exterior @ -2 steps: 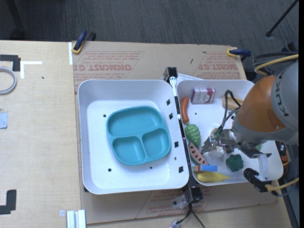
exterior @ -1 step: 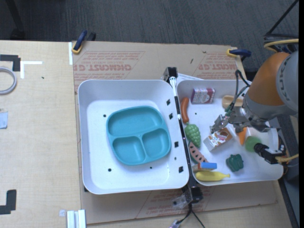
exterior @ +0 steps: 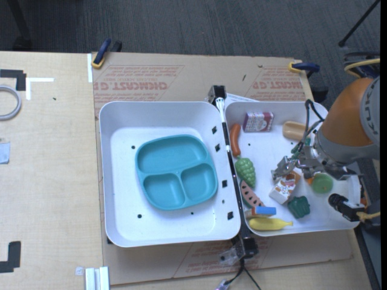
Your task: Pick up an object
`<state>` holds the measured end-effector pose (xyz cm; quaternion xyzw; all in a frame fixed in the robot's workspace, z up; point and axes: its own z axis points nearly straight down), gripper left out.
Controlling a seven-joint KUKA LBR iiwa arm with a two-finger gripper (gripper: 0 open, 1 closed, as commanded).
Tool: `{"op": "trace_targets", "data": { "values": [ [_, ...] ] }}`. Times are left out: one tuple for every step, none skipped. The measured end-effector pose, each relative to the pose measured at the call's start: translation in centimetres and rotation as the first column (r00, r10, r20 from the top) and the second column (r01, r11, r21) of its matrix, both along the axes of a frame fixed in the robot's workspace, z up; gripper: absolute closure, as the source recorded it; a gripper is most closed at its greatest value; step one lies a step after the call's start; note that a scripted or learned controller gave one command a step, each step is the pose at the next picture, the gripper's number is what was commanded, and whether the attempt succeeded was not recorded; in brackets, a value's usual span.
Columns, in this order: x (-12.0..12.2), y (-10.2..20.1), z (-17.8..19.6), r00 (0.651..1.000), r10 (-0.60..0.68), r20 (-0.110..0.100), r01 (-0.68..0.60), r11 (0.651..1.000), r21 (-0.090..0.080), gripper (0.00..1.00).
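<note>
Toys crowd your right bin (exterior: 338, 225): nearest you lie a banana (exterior: 270, 223), a small blue block (exterior: 264, 211) and a dark green piece (exterior: 299, 206). Farther in, you have a white carton (exterior: 283, 190) just below the gripper (exterior: 284, 173), which is low in the bin over the clutter. I judge the pick not yet made; nothing sits visibly between the tips, and grasp and lift remain. You cannot tell from this angle how the gripper is set, as metal and toys blur together there. A green ball (exterior: 321, 183) sits tucked against the wrist, partly covered. Beyond lie a green bumpy vegetable (exterior: 245, 170), an orange sausage (exterior: 234, 139) and a pink box (exterior: 258, 122). Your left bin (exterior: 115, 180) carries a teal divided plate (exterior: 176, 171).
</note>
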<state>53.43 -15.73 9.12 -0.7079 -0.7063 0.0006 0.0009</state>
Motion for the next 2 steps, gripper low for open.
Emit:
{"op": "trace_targets", "data": {
  "values": [
    [0.0, -0.1, 0.9, 1.0, 0.0, 0.0, 0.0, 1.0, -0.001, 1.0],
    [-3.7, 6.0, 9.1, 1.0, 0.003, 0.001, -0.003, 1.0, -0.001, 1.0]
  ]
}}
